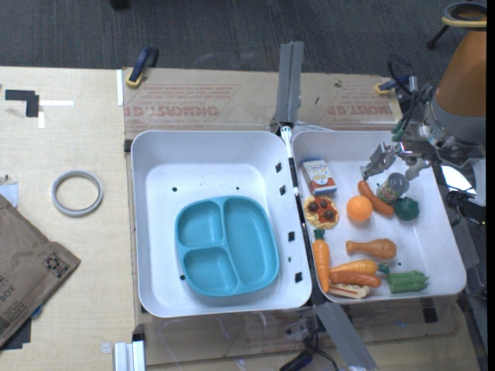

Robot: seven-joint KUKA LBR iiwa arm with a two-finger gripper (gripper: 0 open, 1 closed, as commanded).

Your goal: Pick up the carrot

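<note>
Carrot, orange and tapered with a green top [322, 263], is being seen lying upright along the left wall of the right shallow white bin [452, 242], just below a small round pizza-like toy with red dots [322, 212] and just left of a brown toy drumstick [372, 247]. Other orange and red stick-shaped toys [356, 273] are being seen piled near its lower end, beside a green toy vegetable [407, 281]. The metal pincer [393, 167] is being held over the upper right of the same bin, well apart from the carrot; its fingers are being shown spread, with nothing between them. An orange ball [359, 209], a red sausage-like toy [374, 198] and a dark green round toy [407, 208] are being seen just below it. A blue divided plastic tray [227, 246] is being carried by the left white bin [155, 207]. A roll of tape [77, 192] is being seen on the desk [62, 145].
</note>
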